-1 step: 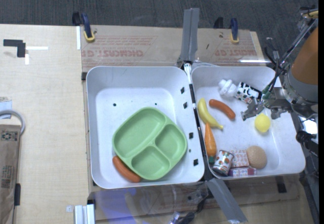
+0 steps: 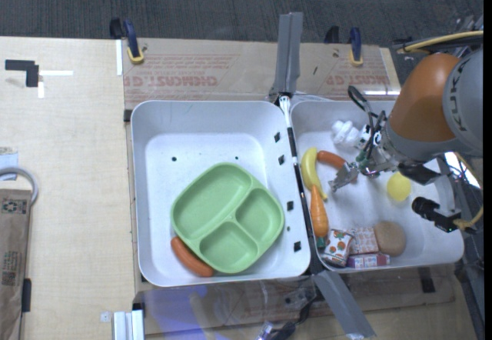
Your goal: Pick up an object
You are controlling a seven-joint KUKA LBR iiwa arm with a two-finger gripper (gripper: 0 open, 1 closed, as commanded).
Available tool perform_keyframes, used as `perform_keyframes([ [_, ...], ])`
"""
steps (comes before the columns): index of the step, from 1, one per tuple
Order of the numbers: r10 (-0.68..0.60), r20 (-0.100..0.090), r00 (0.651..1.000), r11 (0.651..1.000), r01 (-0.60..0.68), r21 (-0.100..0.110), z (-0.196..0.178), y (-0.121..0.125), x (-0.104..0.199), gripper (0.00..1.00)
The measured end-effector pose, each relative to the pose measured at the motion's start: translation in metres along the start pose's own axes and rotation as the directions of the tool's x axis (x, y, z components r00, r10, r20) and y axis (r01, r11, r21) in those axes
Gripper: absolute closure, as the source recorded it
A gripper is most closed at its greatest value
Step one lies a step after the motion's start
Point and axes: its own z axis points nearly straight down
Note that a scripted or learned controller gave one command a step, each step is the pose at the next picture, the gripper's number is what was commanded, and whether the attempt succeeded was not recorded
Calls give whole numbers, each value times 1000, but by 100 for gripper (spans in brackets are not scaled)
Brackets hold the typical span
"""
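Banana lies at the right bin's nine o'clock wall, carrot at its six, sausage at its two. Gripper hovers just at the banana's three o'clock, fingers spread narrowly, gripping nothing. Green plate fills the left bin.

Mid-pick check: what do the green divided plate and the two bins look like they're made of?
Green divided plate: likely molded plastic, smooth, matte to faint sheen, uniform colour, rounded compartment ridges. Left bin and right bin: probably thin white plastic or coated sheet, slightly glossy with soft reflections; I can't tell which.
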Motion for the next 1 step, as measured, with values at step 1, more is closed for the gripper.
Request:
perform_keyframes([
  [1,-134,2,991,991,134,-2,-1,39,-8,0],
])
